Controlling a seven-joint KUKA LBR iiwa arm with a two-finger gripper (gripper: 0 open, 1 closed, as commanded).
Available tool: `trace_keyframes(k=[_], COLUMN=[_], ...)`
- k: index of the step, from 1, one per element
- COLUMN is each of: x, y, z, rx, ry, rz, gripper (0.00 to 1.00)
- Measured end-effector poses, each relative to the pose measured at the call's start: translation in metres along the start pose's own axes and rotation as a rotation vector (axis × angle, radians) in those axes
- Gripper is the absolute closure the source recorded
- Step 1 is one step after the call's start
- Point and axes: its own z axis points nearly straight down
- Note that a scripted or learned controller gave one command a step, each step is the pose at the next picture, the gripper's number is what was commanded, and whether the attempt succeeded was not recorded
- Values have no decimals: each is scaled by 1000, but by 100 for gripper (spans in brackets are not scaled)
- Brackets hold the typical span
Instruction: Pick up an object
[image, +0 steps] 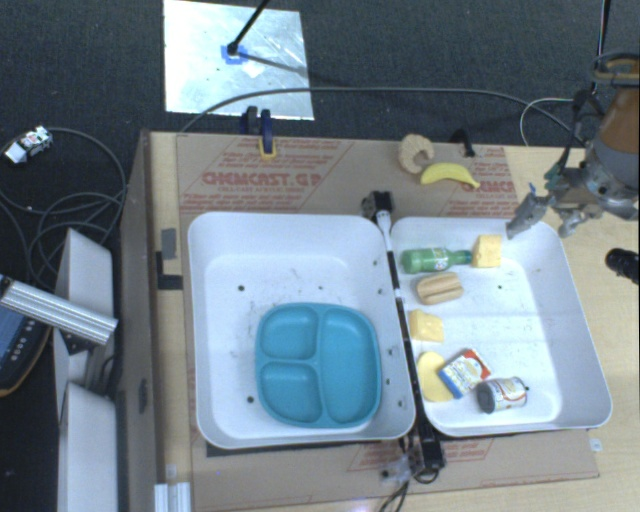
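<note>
My gripper (548, 220) hangs over the far right corner of the right bin (560, 330), fingers spread open with nothing between them. Inside that bin lie a green bottle (432, 260), a yellow cheese cube (488, 251), a bread roll (439, 289), a pale yellow wedge (426, 326), a flat yellow piece (432, 376), a red-and-blue packet (465, 371) and a small can (502, 394). The cheese cube is the item closest to the gripper, a little to its left and nearer to me.
The left bin (230, 260) holds a blue divided plate (320, 363). Behind the bins on the cardboard lie a banana (449, 175) and a beige ring-shaped object (415, 152). A blue-and-yellow clamp (263, 130) stands at the back edge. Cables run across the floor.
</note>
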Motion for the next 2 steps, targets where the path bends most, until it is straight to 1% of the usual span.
trace_keyframes(k=[1,2], x=[-3,-9], y=[23,23], z=[61,140], rx=[2,4], ry=[0,2], rz=[-2,-1], gripper=[0,0])
